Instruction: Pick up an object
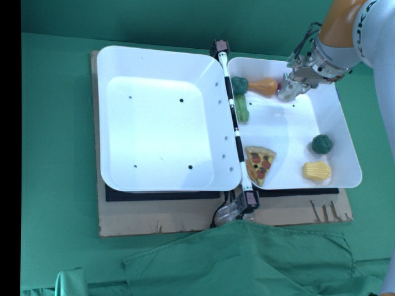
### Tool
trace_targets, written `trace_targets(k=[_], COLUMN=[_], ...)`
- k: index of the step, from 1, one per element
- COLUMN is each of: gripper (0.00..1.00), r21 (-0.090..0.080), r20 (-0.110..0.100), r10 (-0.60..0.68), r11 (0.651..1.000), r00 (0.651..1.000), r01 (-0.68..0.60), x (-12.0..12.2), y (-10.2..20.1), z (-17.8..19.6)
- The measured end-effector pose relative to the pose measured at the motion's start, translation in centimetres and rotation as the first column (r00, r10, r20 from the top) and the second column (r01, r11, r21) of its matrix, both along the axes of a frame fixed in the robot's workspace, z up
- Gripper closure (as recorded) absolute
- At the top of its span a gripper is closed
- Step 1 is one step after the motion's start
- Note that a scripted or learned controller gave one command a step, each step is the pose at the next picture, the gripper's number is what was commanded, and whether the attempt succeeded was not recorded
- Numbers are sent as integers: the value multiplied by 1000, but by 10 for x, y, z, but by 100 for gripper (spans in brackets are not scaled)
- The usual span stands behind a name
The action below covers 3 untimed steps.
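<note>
The right bin (345, 165) holds several toy foods. An orange carrot-like piece (264, 86) lies at the back, next to a dark green leafy piece (239, 85) and a light green piece (242, 108) along the left wall. A pizza slice (259, 164) sits at the front left. A dark green broccoli (321, 143) and a yellow ridged piece (316, 171) lie at the front right. My gripper (289, 92) hangs low at the back of the right bin, just right of the carrot's tip.
The left bin (117, 66) stands beside the right one, joined by a black and white divider bar (231, 113). Both rest on a cardboard sheet (154, 221) over green cloth. A folded green cloth (247, 258) lies in front.
</note>
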<state>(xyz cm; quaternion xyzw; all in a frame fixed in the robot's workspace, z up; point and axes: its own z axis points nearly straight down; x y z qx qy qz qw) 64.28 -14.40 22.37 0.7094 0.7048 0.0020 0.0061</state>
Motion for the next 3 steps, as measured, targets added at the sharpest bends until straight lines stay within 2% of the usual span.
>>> trace_targets(k=[1, 2, 3], gripper=[100, 100, 100], r21=[3, 0, 2], r20=[-2, -3, -1], r10=[2, 3, 11], r11=[1000, 1000, 1000], r00=[1000, 1000, 1000], r01=[-2, -3, -11], x=[-3, 51, 51], y=[-13, -45, -42], z=[-40, 40, 89])
